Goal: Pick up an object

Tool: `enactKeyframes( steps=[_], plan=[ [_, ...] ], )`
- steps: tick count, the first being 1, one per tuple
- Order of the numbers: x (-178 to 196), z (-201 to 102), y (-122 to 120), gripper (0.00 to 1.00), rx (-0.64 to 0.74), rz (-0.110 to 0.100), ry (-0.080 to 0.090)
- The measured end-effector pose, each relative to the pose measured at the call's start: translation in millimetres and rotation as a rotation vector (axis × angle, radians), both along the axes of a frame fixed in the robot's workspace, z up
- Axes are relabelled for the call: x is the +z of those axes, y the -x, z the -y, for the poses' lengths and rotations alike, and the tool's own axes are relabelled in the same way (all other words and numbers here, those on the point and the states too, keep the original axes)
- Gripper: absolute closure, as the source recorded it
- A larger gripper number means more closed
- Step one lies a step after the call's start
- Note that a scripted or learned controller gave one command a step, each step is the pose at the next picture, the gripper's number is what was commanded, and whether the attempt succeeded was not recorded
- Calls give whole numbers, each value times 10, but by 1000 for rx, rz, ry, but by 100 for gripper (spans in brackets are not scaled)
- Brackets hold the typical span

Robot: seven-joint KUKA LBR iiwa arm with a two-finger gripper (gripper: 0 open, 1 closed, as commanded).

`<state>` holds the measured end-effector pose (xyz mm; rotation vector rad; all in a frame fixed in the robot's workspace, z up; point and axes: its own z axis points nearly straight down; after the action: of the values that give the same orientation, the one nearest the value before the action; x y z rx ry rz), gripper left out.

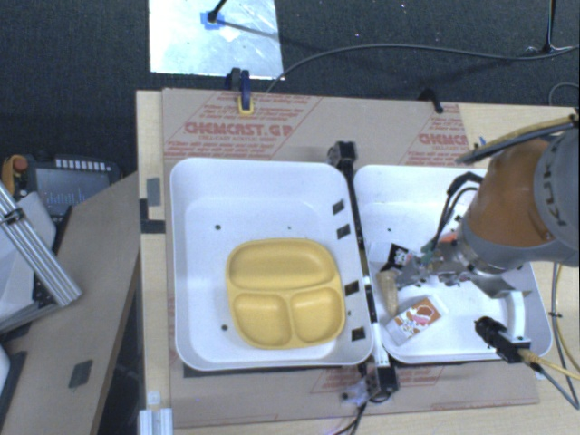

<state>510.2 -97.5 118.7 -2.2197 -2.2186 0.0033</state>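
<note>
In the right bin point(399, 198), a small white packet with red and orange print point(414, 318) lies flat near the front left corner. A small black thing with white marks point(397, 256) sits just behind it, and a pale tan piece point(388, 292) rests against the bin's left wall. My gripper point(424, 267) is low over the bin's left half, just right of the black thing and above the packet. Nothing can be seen held in it.
The left bin point(199, 198) holds a yellow divided plate point(284, 293) in its front half. A black divider strip point(353, 243) runs between the bins. The grey arm with its orange band point(509, 208) covers the right bin's right side.
</note>
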Motion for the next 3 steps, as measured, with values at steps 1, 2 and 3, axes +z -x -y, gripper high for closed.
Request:
enactKeyframes(
  steps=[1, 2, 3],
  plan=[
    [126, 0, -18, 100, 2, 5, 1],
    [692, -69, 35, 100, 4, 9, 1],
    [1095, -67, 15, 100, 4, 10, 2]
  ],
)
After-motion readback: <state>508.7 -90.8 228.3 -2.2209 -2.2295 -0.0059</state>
